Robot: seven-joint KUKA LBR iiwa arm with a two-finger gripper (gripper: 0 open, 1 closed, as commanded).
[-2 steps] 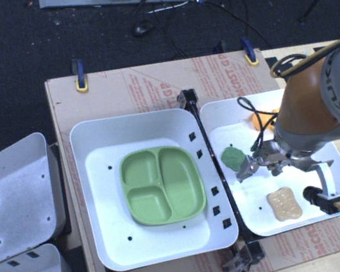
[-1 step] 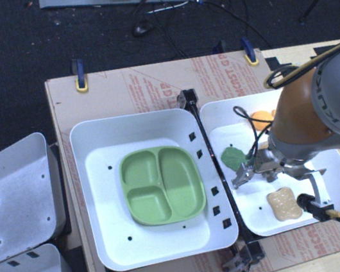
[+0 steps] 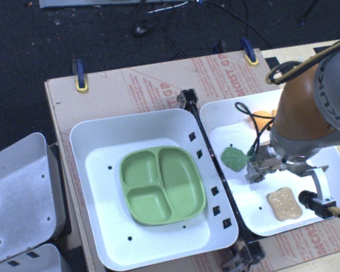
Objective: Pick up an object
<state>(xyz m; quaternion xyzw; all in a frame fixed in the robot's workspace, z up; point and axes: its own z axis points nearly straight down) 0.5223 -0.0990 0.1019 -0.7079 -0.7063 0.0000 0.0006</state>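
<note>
Green blob (image 3: 232, 157) near the right bin's (image 3: 337, 161) left wall at centre right, my pincer (image 3: 254, 172) just beside it, grip I cannot tell, tan piece (image 3: 284, 204) near the lower rim, arm (image 3: 313, 114) slanting in from the right, green divided tray (image 3: 163, 184) in the left bin (image 3: 102, 196).
</note>
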